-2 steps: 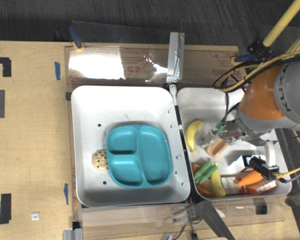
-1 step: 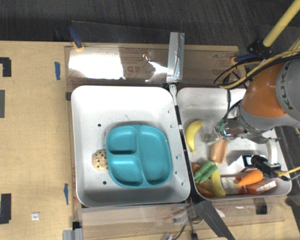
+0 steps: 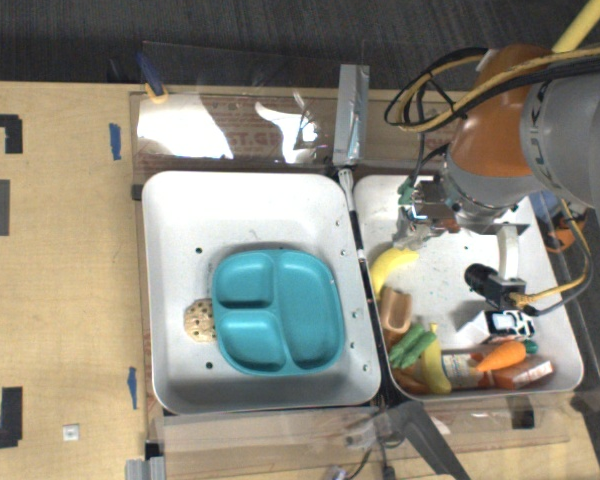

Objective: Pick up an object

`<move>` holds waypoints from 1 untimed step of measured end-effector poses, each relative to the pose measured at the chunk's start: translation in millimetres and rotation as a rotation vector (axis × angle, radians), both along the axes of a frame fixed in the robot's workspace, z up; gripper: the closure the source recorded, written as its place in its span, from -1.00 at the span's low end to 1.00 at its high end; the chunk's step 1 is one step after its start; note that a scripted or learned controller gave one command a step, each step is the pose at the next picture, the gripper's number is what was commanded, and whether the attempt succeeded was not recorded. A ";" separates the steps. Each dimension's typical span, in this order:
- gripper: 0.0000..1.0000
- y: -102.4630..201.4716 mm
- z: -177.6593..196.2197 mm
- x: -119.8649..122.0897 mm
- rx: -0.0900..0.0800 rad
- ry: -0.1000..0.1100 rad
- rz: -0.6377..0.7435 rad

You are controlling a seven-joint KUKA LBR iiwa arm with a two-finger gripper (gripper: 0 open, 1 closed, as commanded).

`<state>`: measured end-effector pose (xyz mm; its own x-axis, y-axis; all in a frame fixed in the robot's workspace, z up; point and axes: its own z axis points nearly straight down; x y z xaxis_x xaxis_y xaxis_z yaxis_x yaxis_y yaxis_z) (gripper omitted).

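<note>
Taking the right bin [image 3: 570,348] as the landmark: along its near edge lies a heap of small things. A carrot [image 3: 500,354] rests on a bottle-like item with a red end [image 3: 520,372], and just left of them sit a green pod-shaped toy [image 3: 410,346] and a yellow piece [image 3: 435,368]. A brown cup-like piece [image 3: 396,310] stands just beyond the green toy, against the bin's left wall. A small black-and-white object [image 3: 507,321] lies just beyond the carrot.

Toward the middle of the bin, a yellow lemon-like object [image 3: 392,265] sits near the left wall. The gripper [image 3: 416,230] hangs just above and beyond it, at the bin's far left corner; whether it is closed or spread, and whether it grips anything, I cannot tell. The grey arm with its orange band [image 3: 500,133] covers the bin's far right part.

Left of the right bin, touching it, is the left bin [image 3: 170,218], holding a teal divided plate [image 3: 277,310] with a cookie [image 3: 199,319] against the plate's left edge. The wooden surface [image 3: 50,288] extends further left.
</note>
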<state>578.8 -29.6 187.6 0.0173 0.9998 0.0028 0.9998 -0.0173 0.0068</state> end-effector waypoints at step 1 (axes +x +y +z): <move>1.00 35.9 5.6 -22.4 -0.002 0.008 0.282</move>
<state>556.4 6.3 193.2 -0.2619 0.9651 0.0014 0.9651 0.2619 -0.0014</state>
